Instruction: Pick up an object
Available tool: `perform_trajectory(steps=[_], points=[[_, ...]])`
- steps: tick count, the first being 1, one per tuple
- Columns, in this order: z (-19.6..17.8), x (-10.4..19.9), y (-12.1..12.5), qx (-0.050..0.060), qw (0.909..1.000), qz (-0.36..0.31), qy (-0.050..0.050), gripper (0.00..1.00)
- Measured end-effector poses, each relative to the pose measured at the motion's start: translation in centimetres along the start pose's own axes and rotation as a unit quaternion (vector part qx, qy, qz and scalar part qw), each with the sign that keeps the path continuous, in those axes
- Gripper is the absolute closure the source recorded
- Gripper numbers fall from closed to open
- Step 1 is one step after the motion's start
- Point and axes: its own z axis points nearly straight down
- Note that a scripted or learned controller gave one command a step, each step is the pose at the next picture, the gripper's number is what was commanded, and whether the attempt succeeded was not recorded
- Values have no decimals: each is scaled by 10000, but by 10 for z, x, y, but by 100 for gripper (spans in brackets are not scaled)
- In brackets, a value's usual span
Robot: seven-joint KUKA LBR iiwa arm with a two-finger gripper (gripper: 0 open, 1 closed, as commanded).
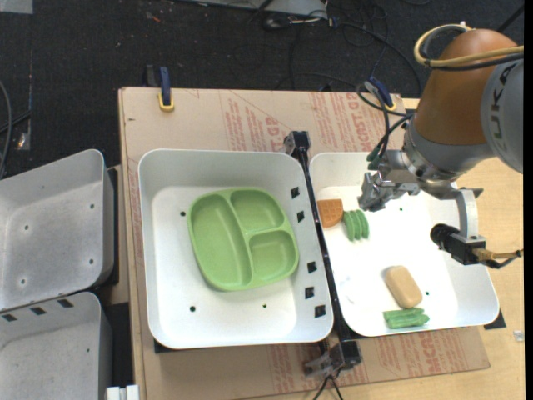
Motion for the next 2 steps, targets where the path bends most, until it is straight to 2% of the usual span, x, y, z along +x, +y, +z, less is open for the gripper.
perform_trajectory(steps=[2], points=[[24, 104, 50, 6, 10000, -2, -3, 100]])
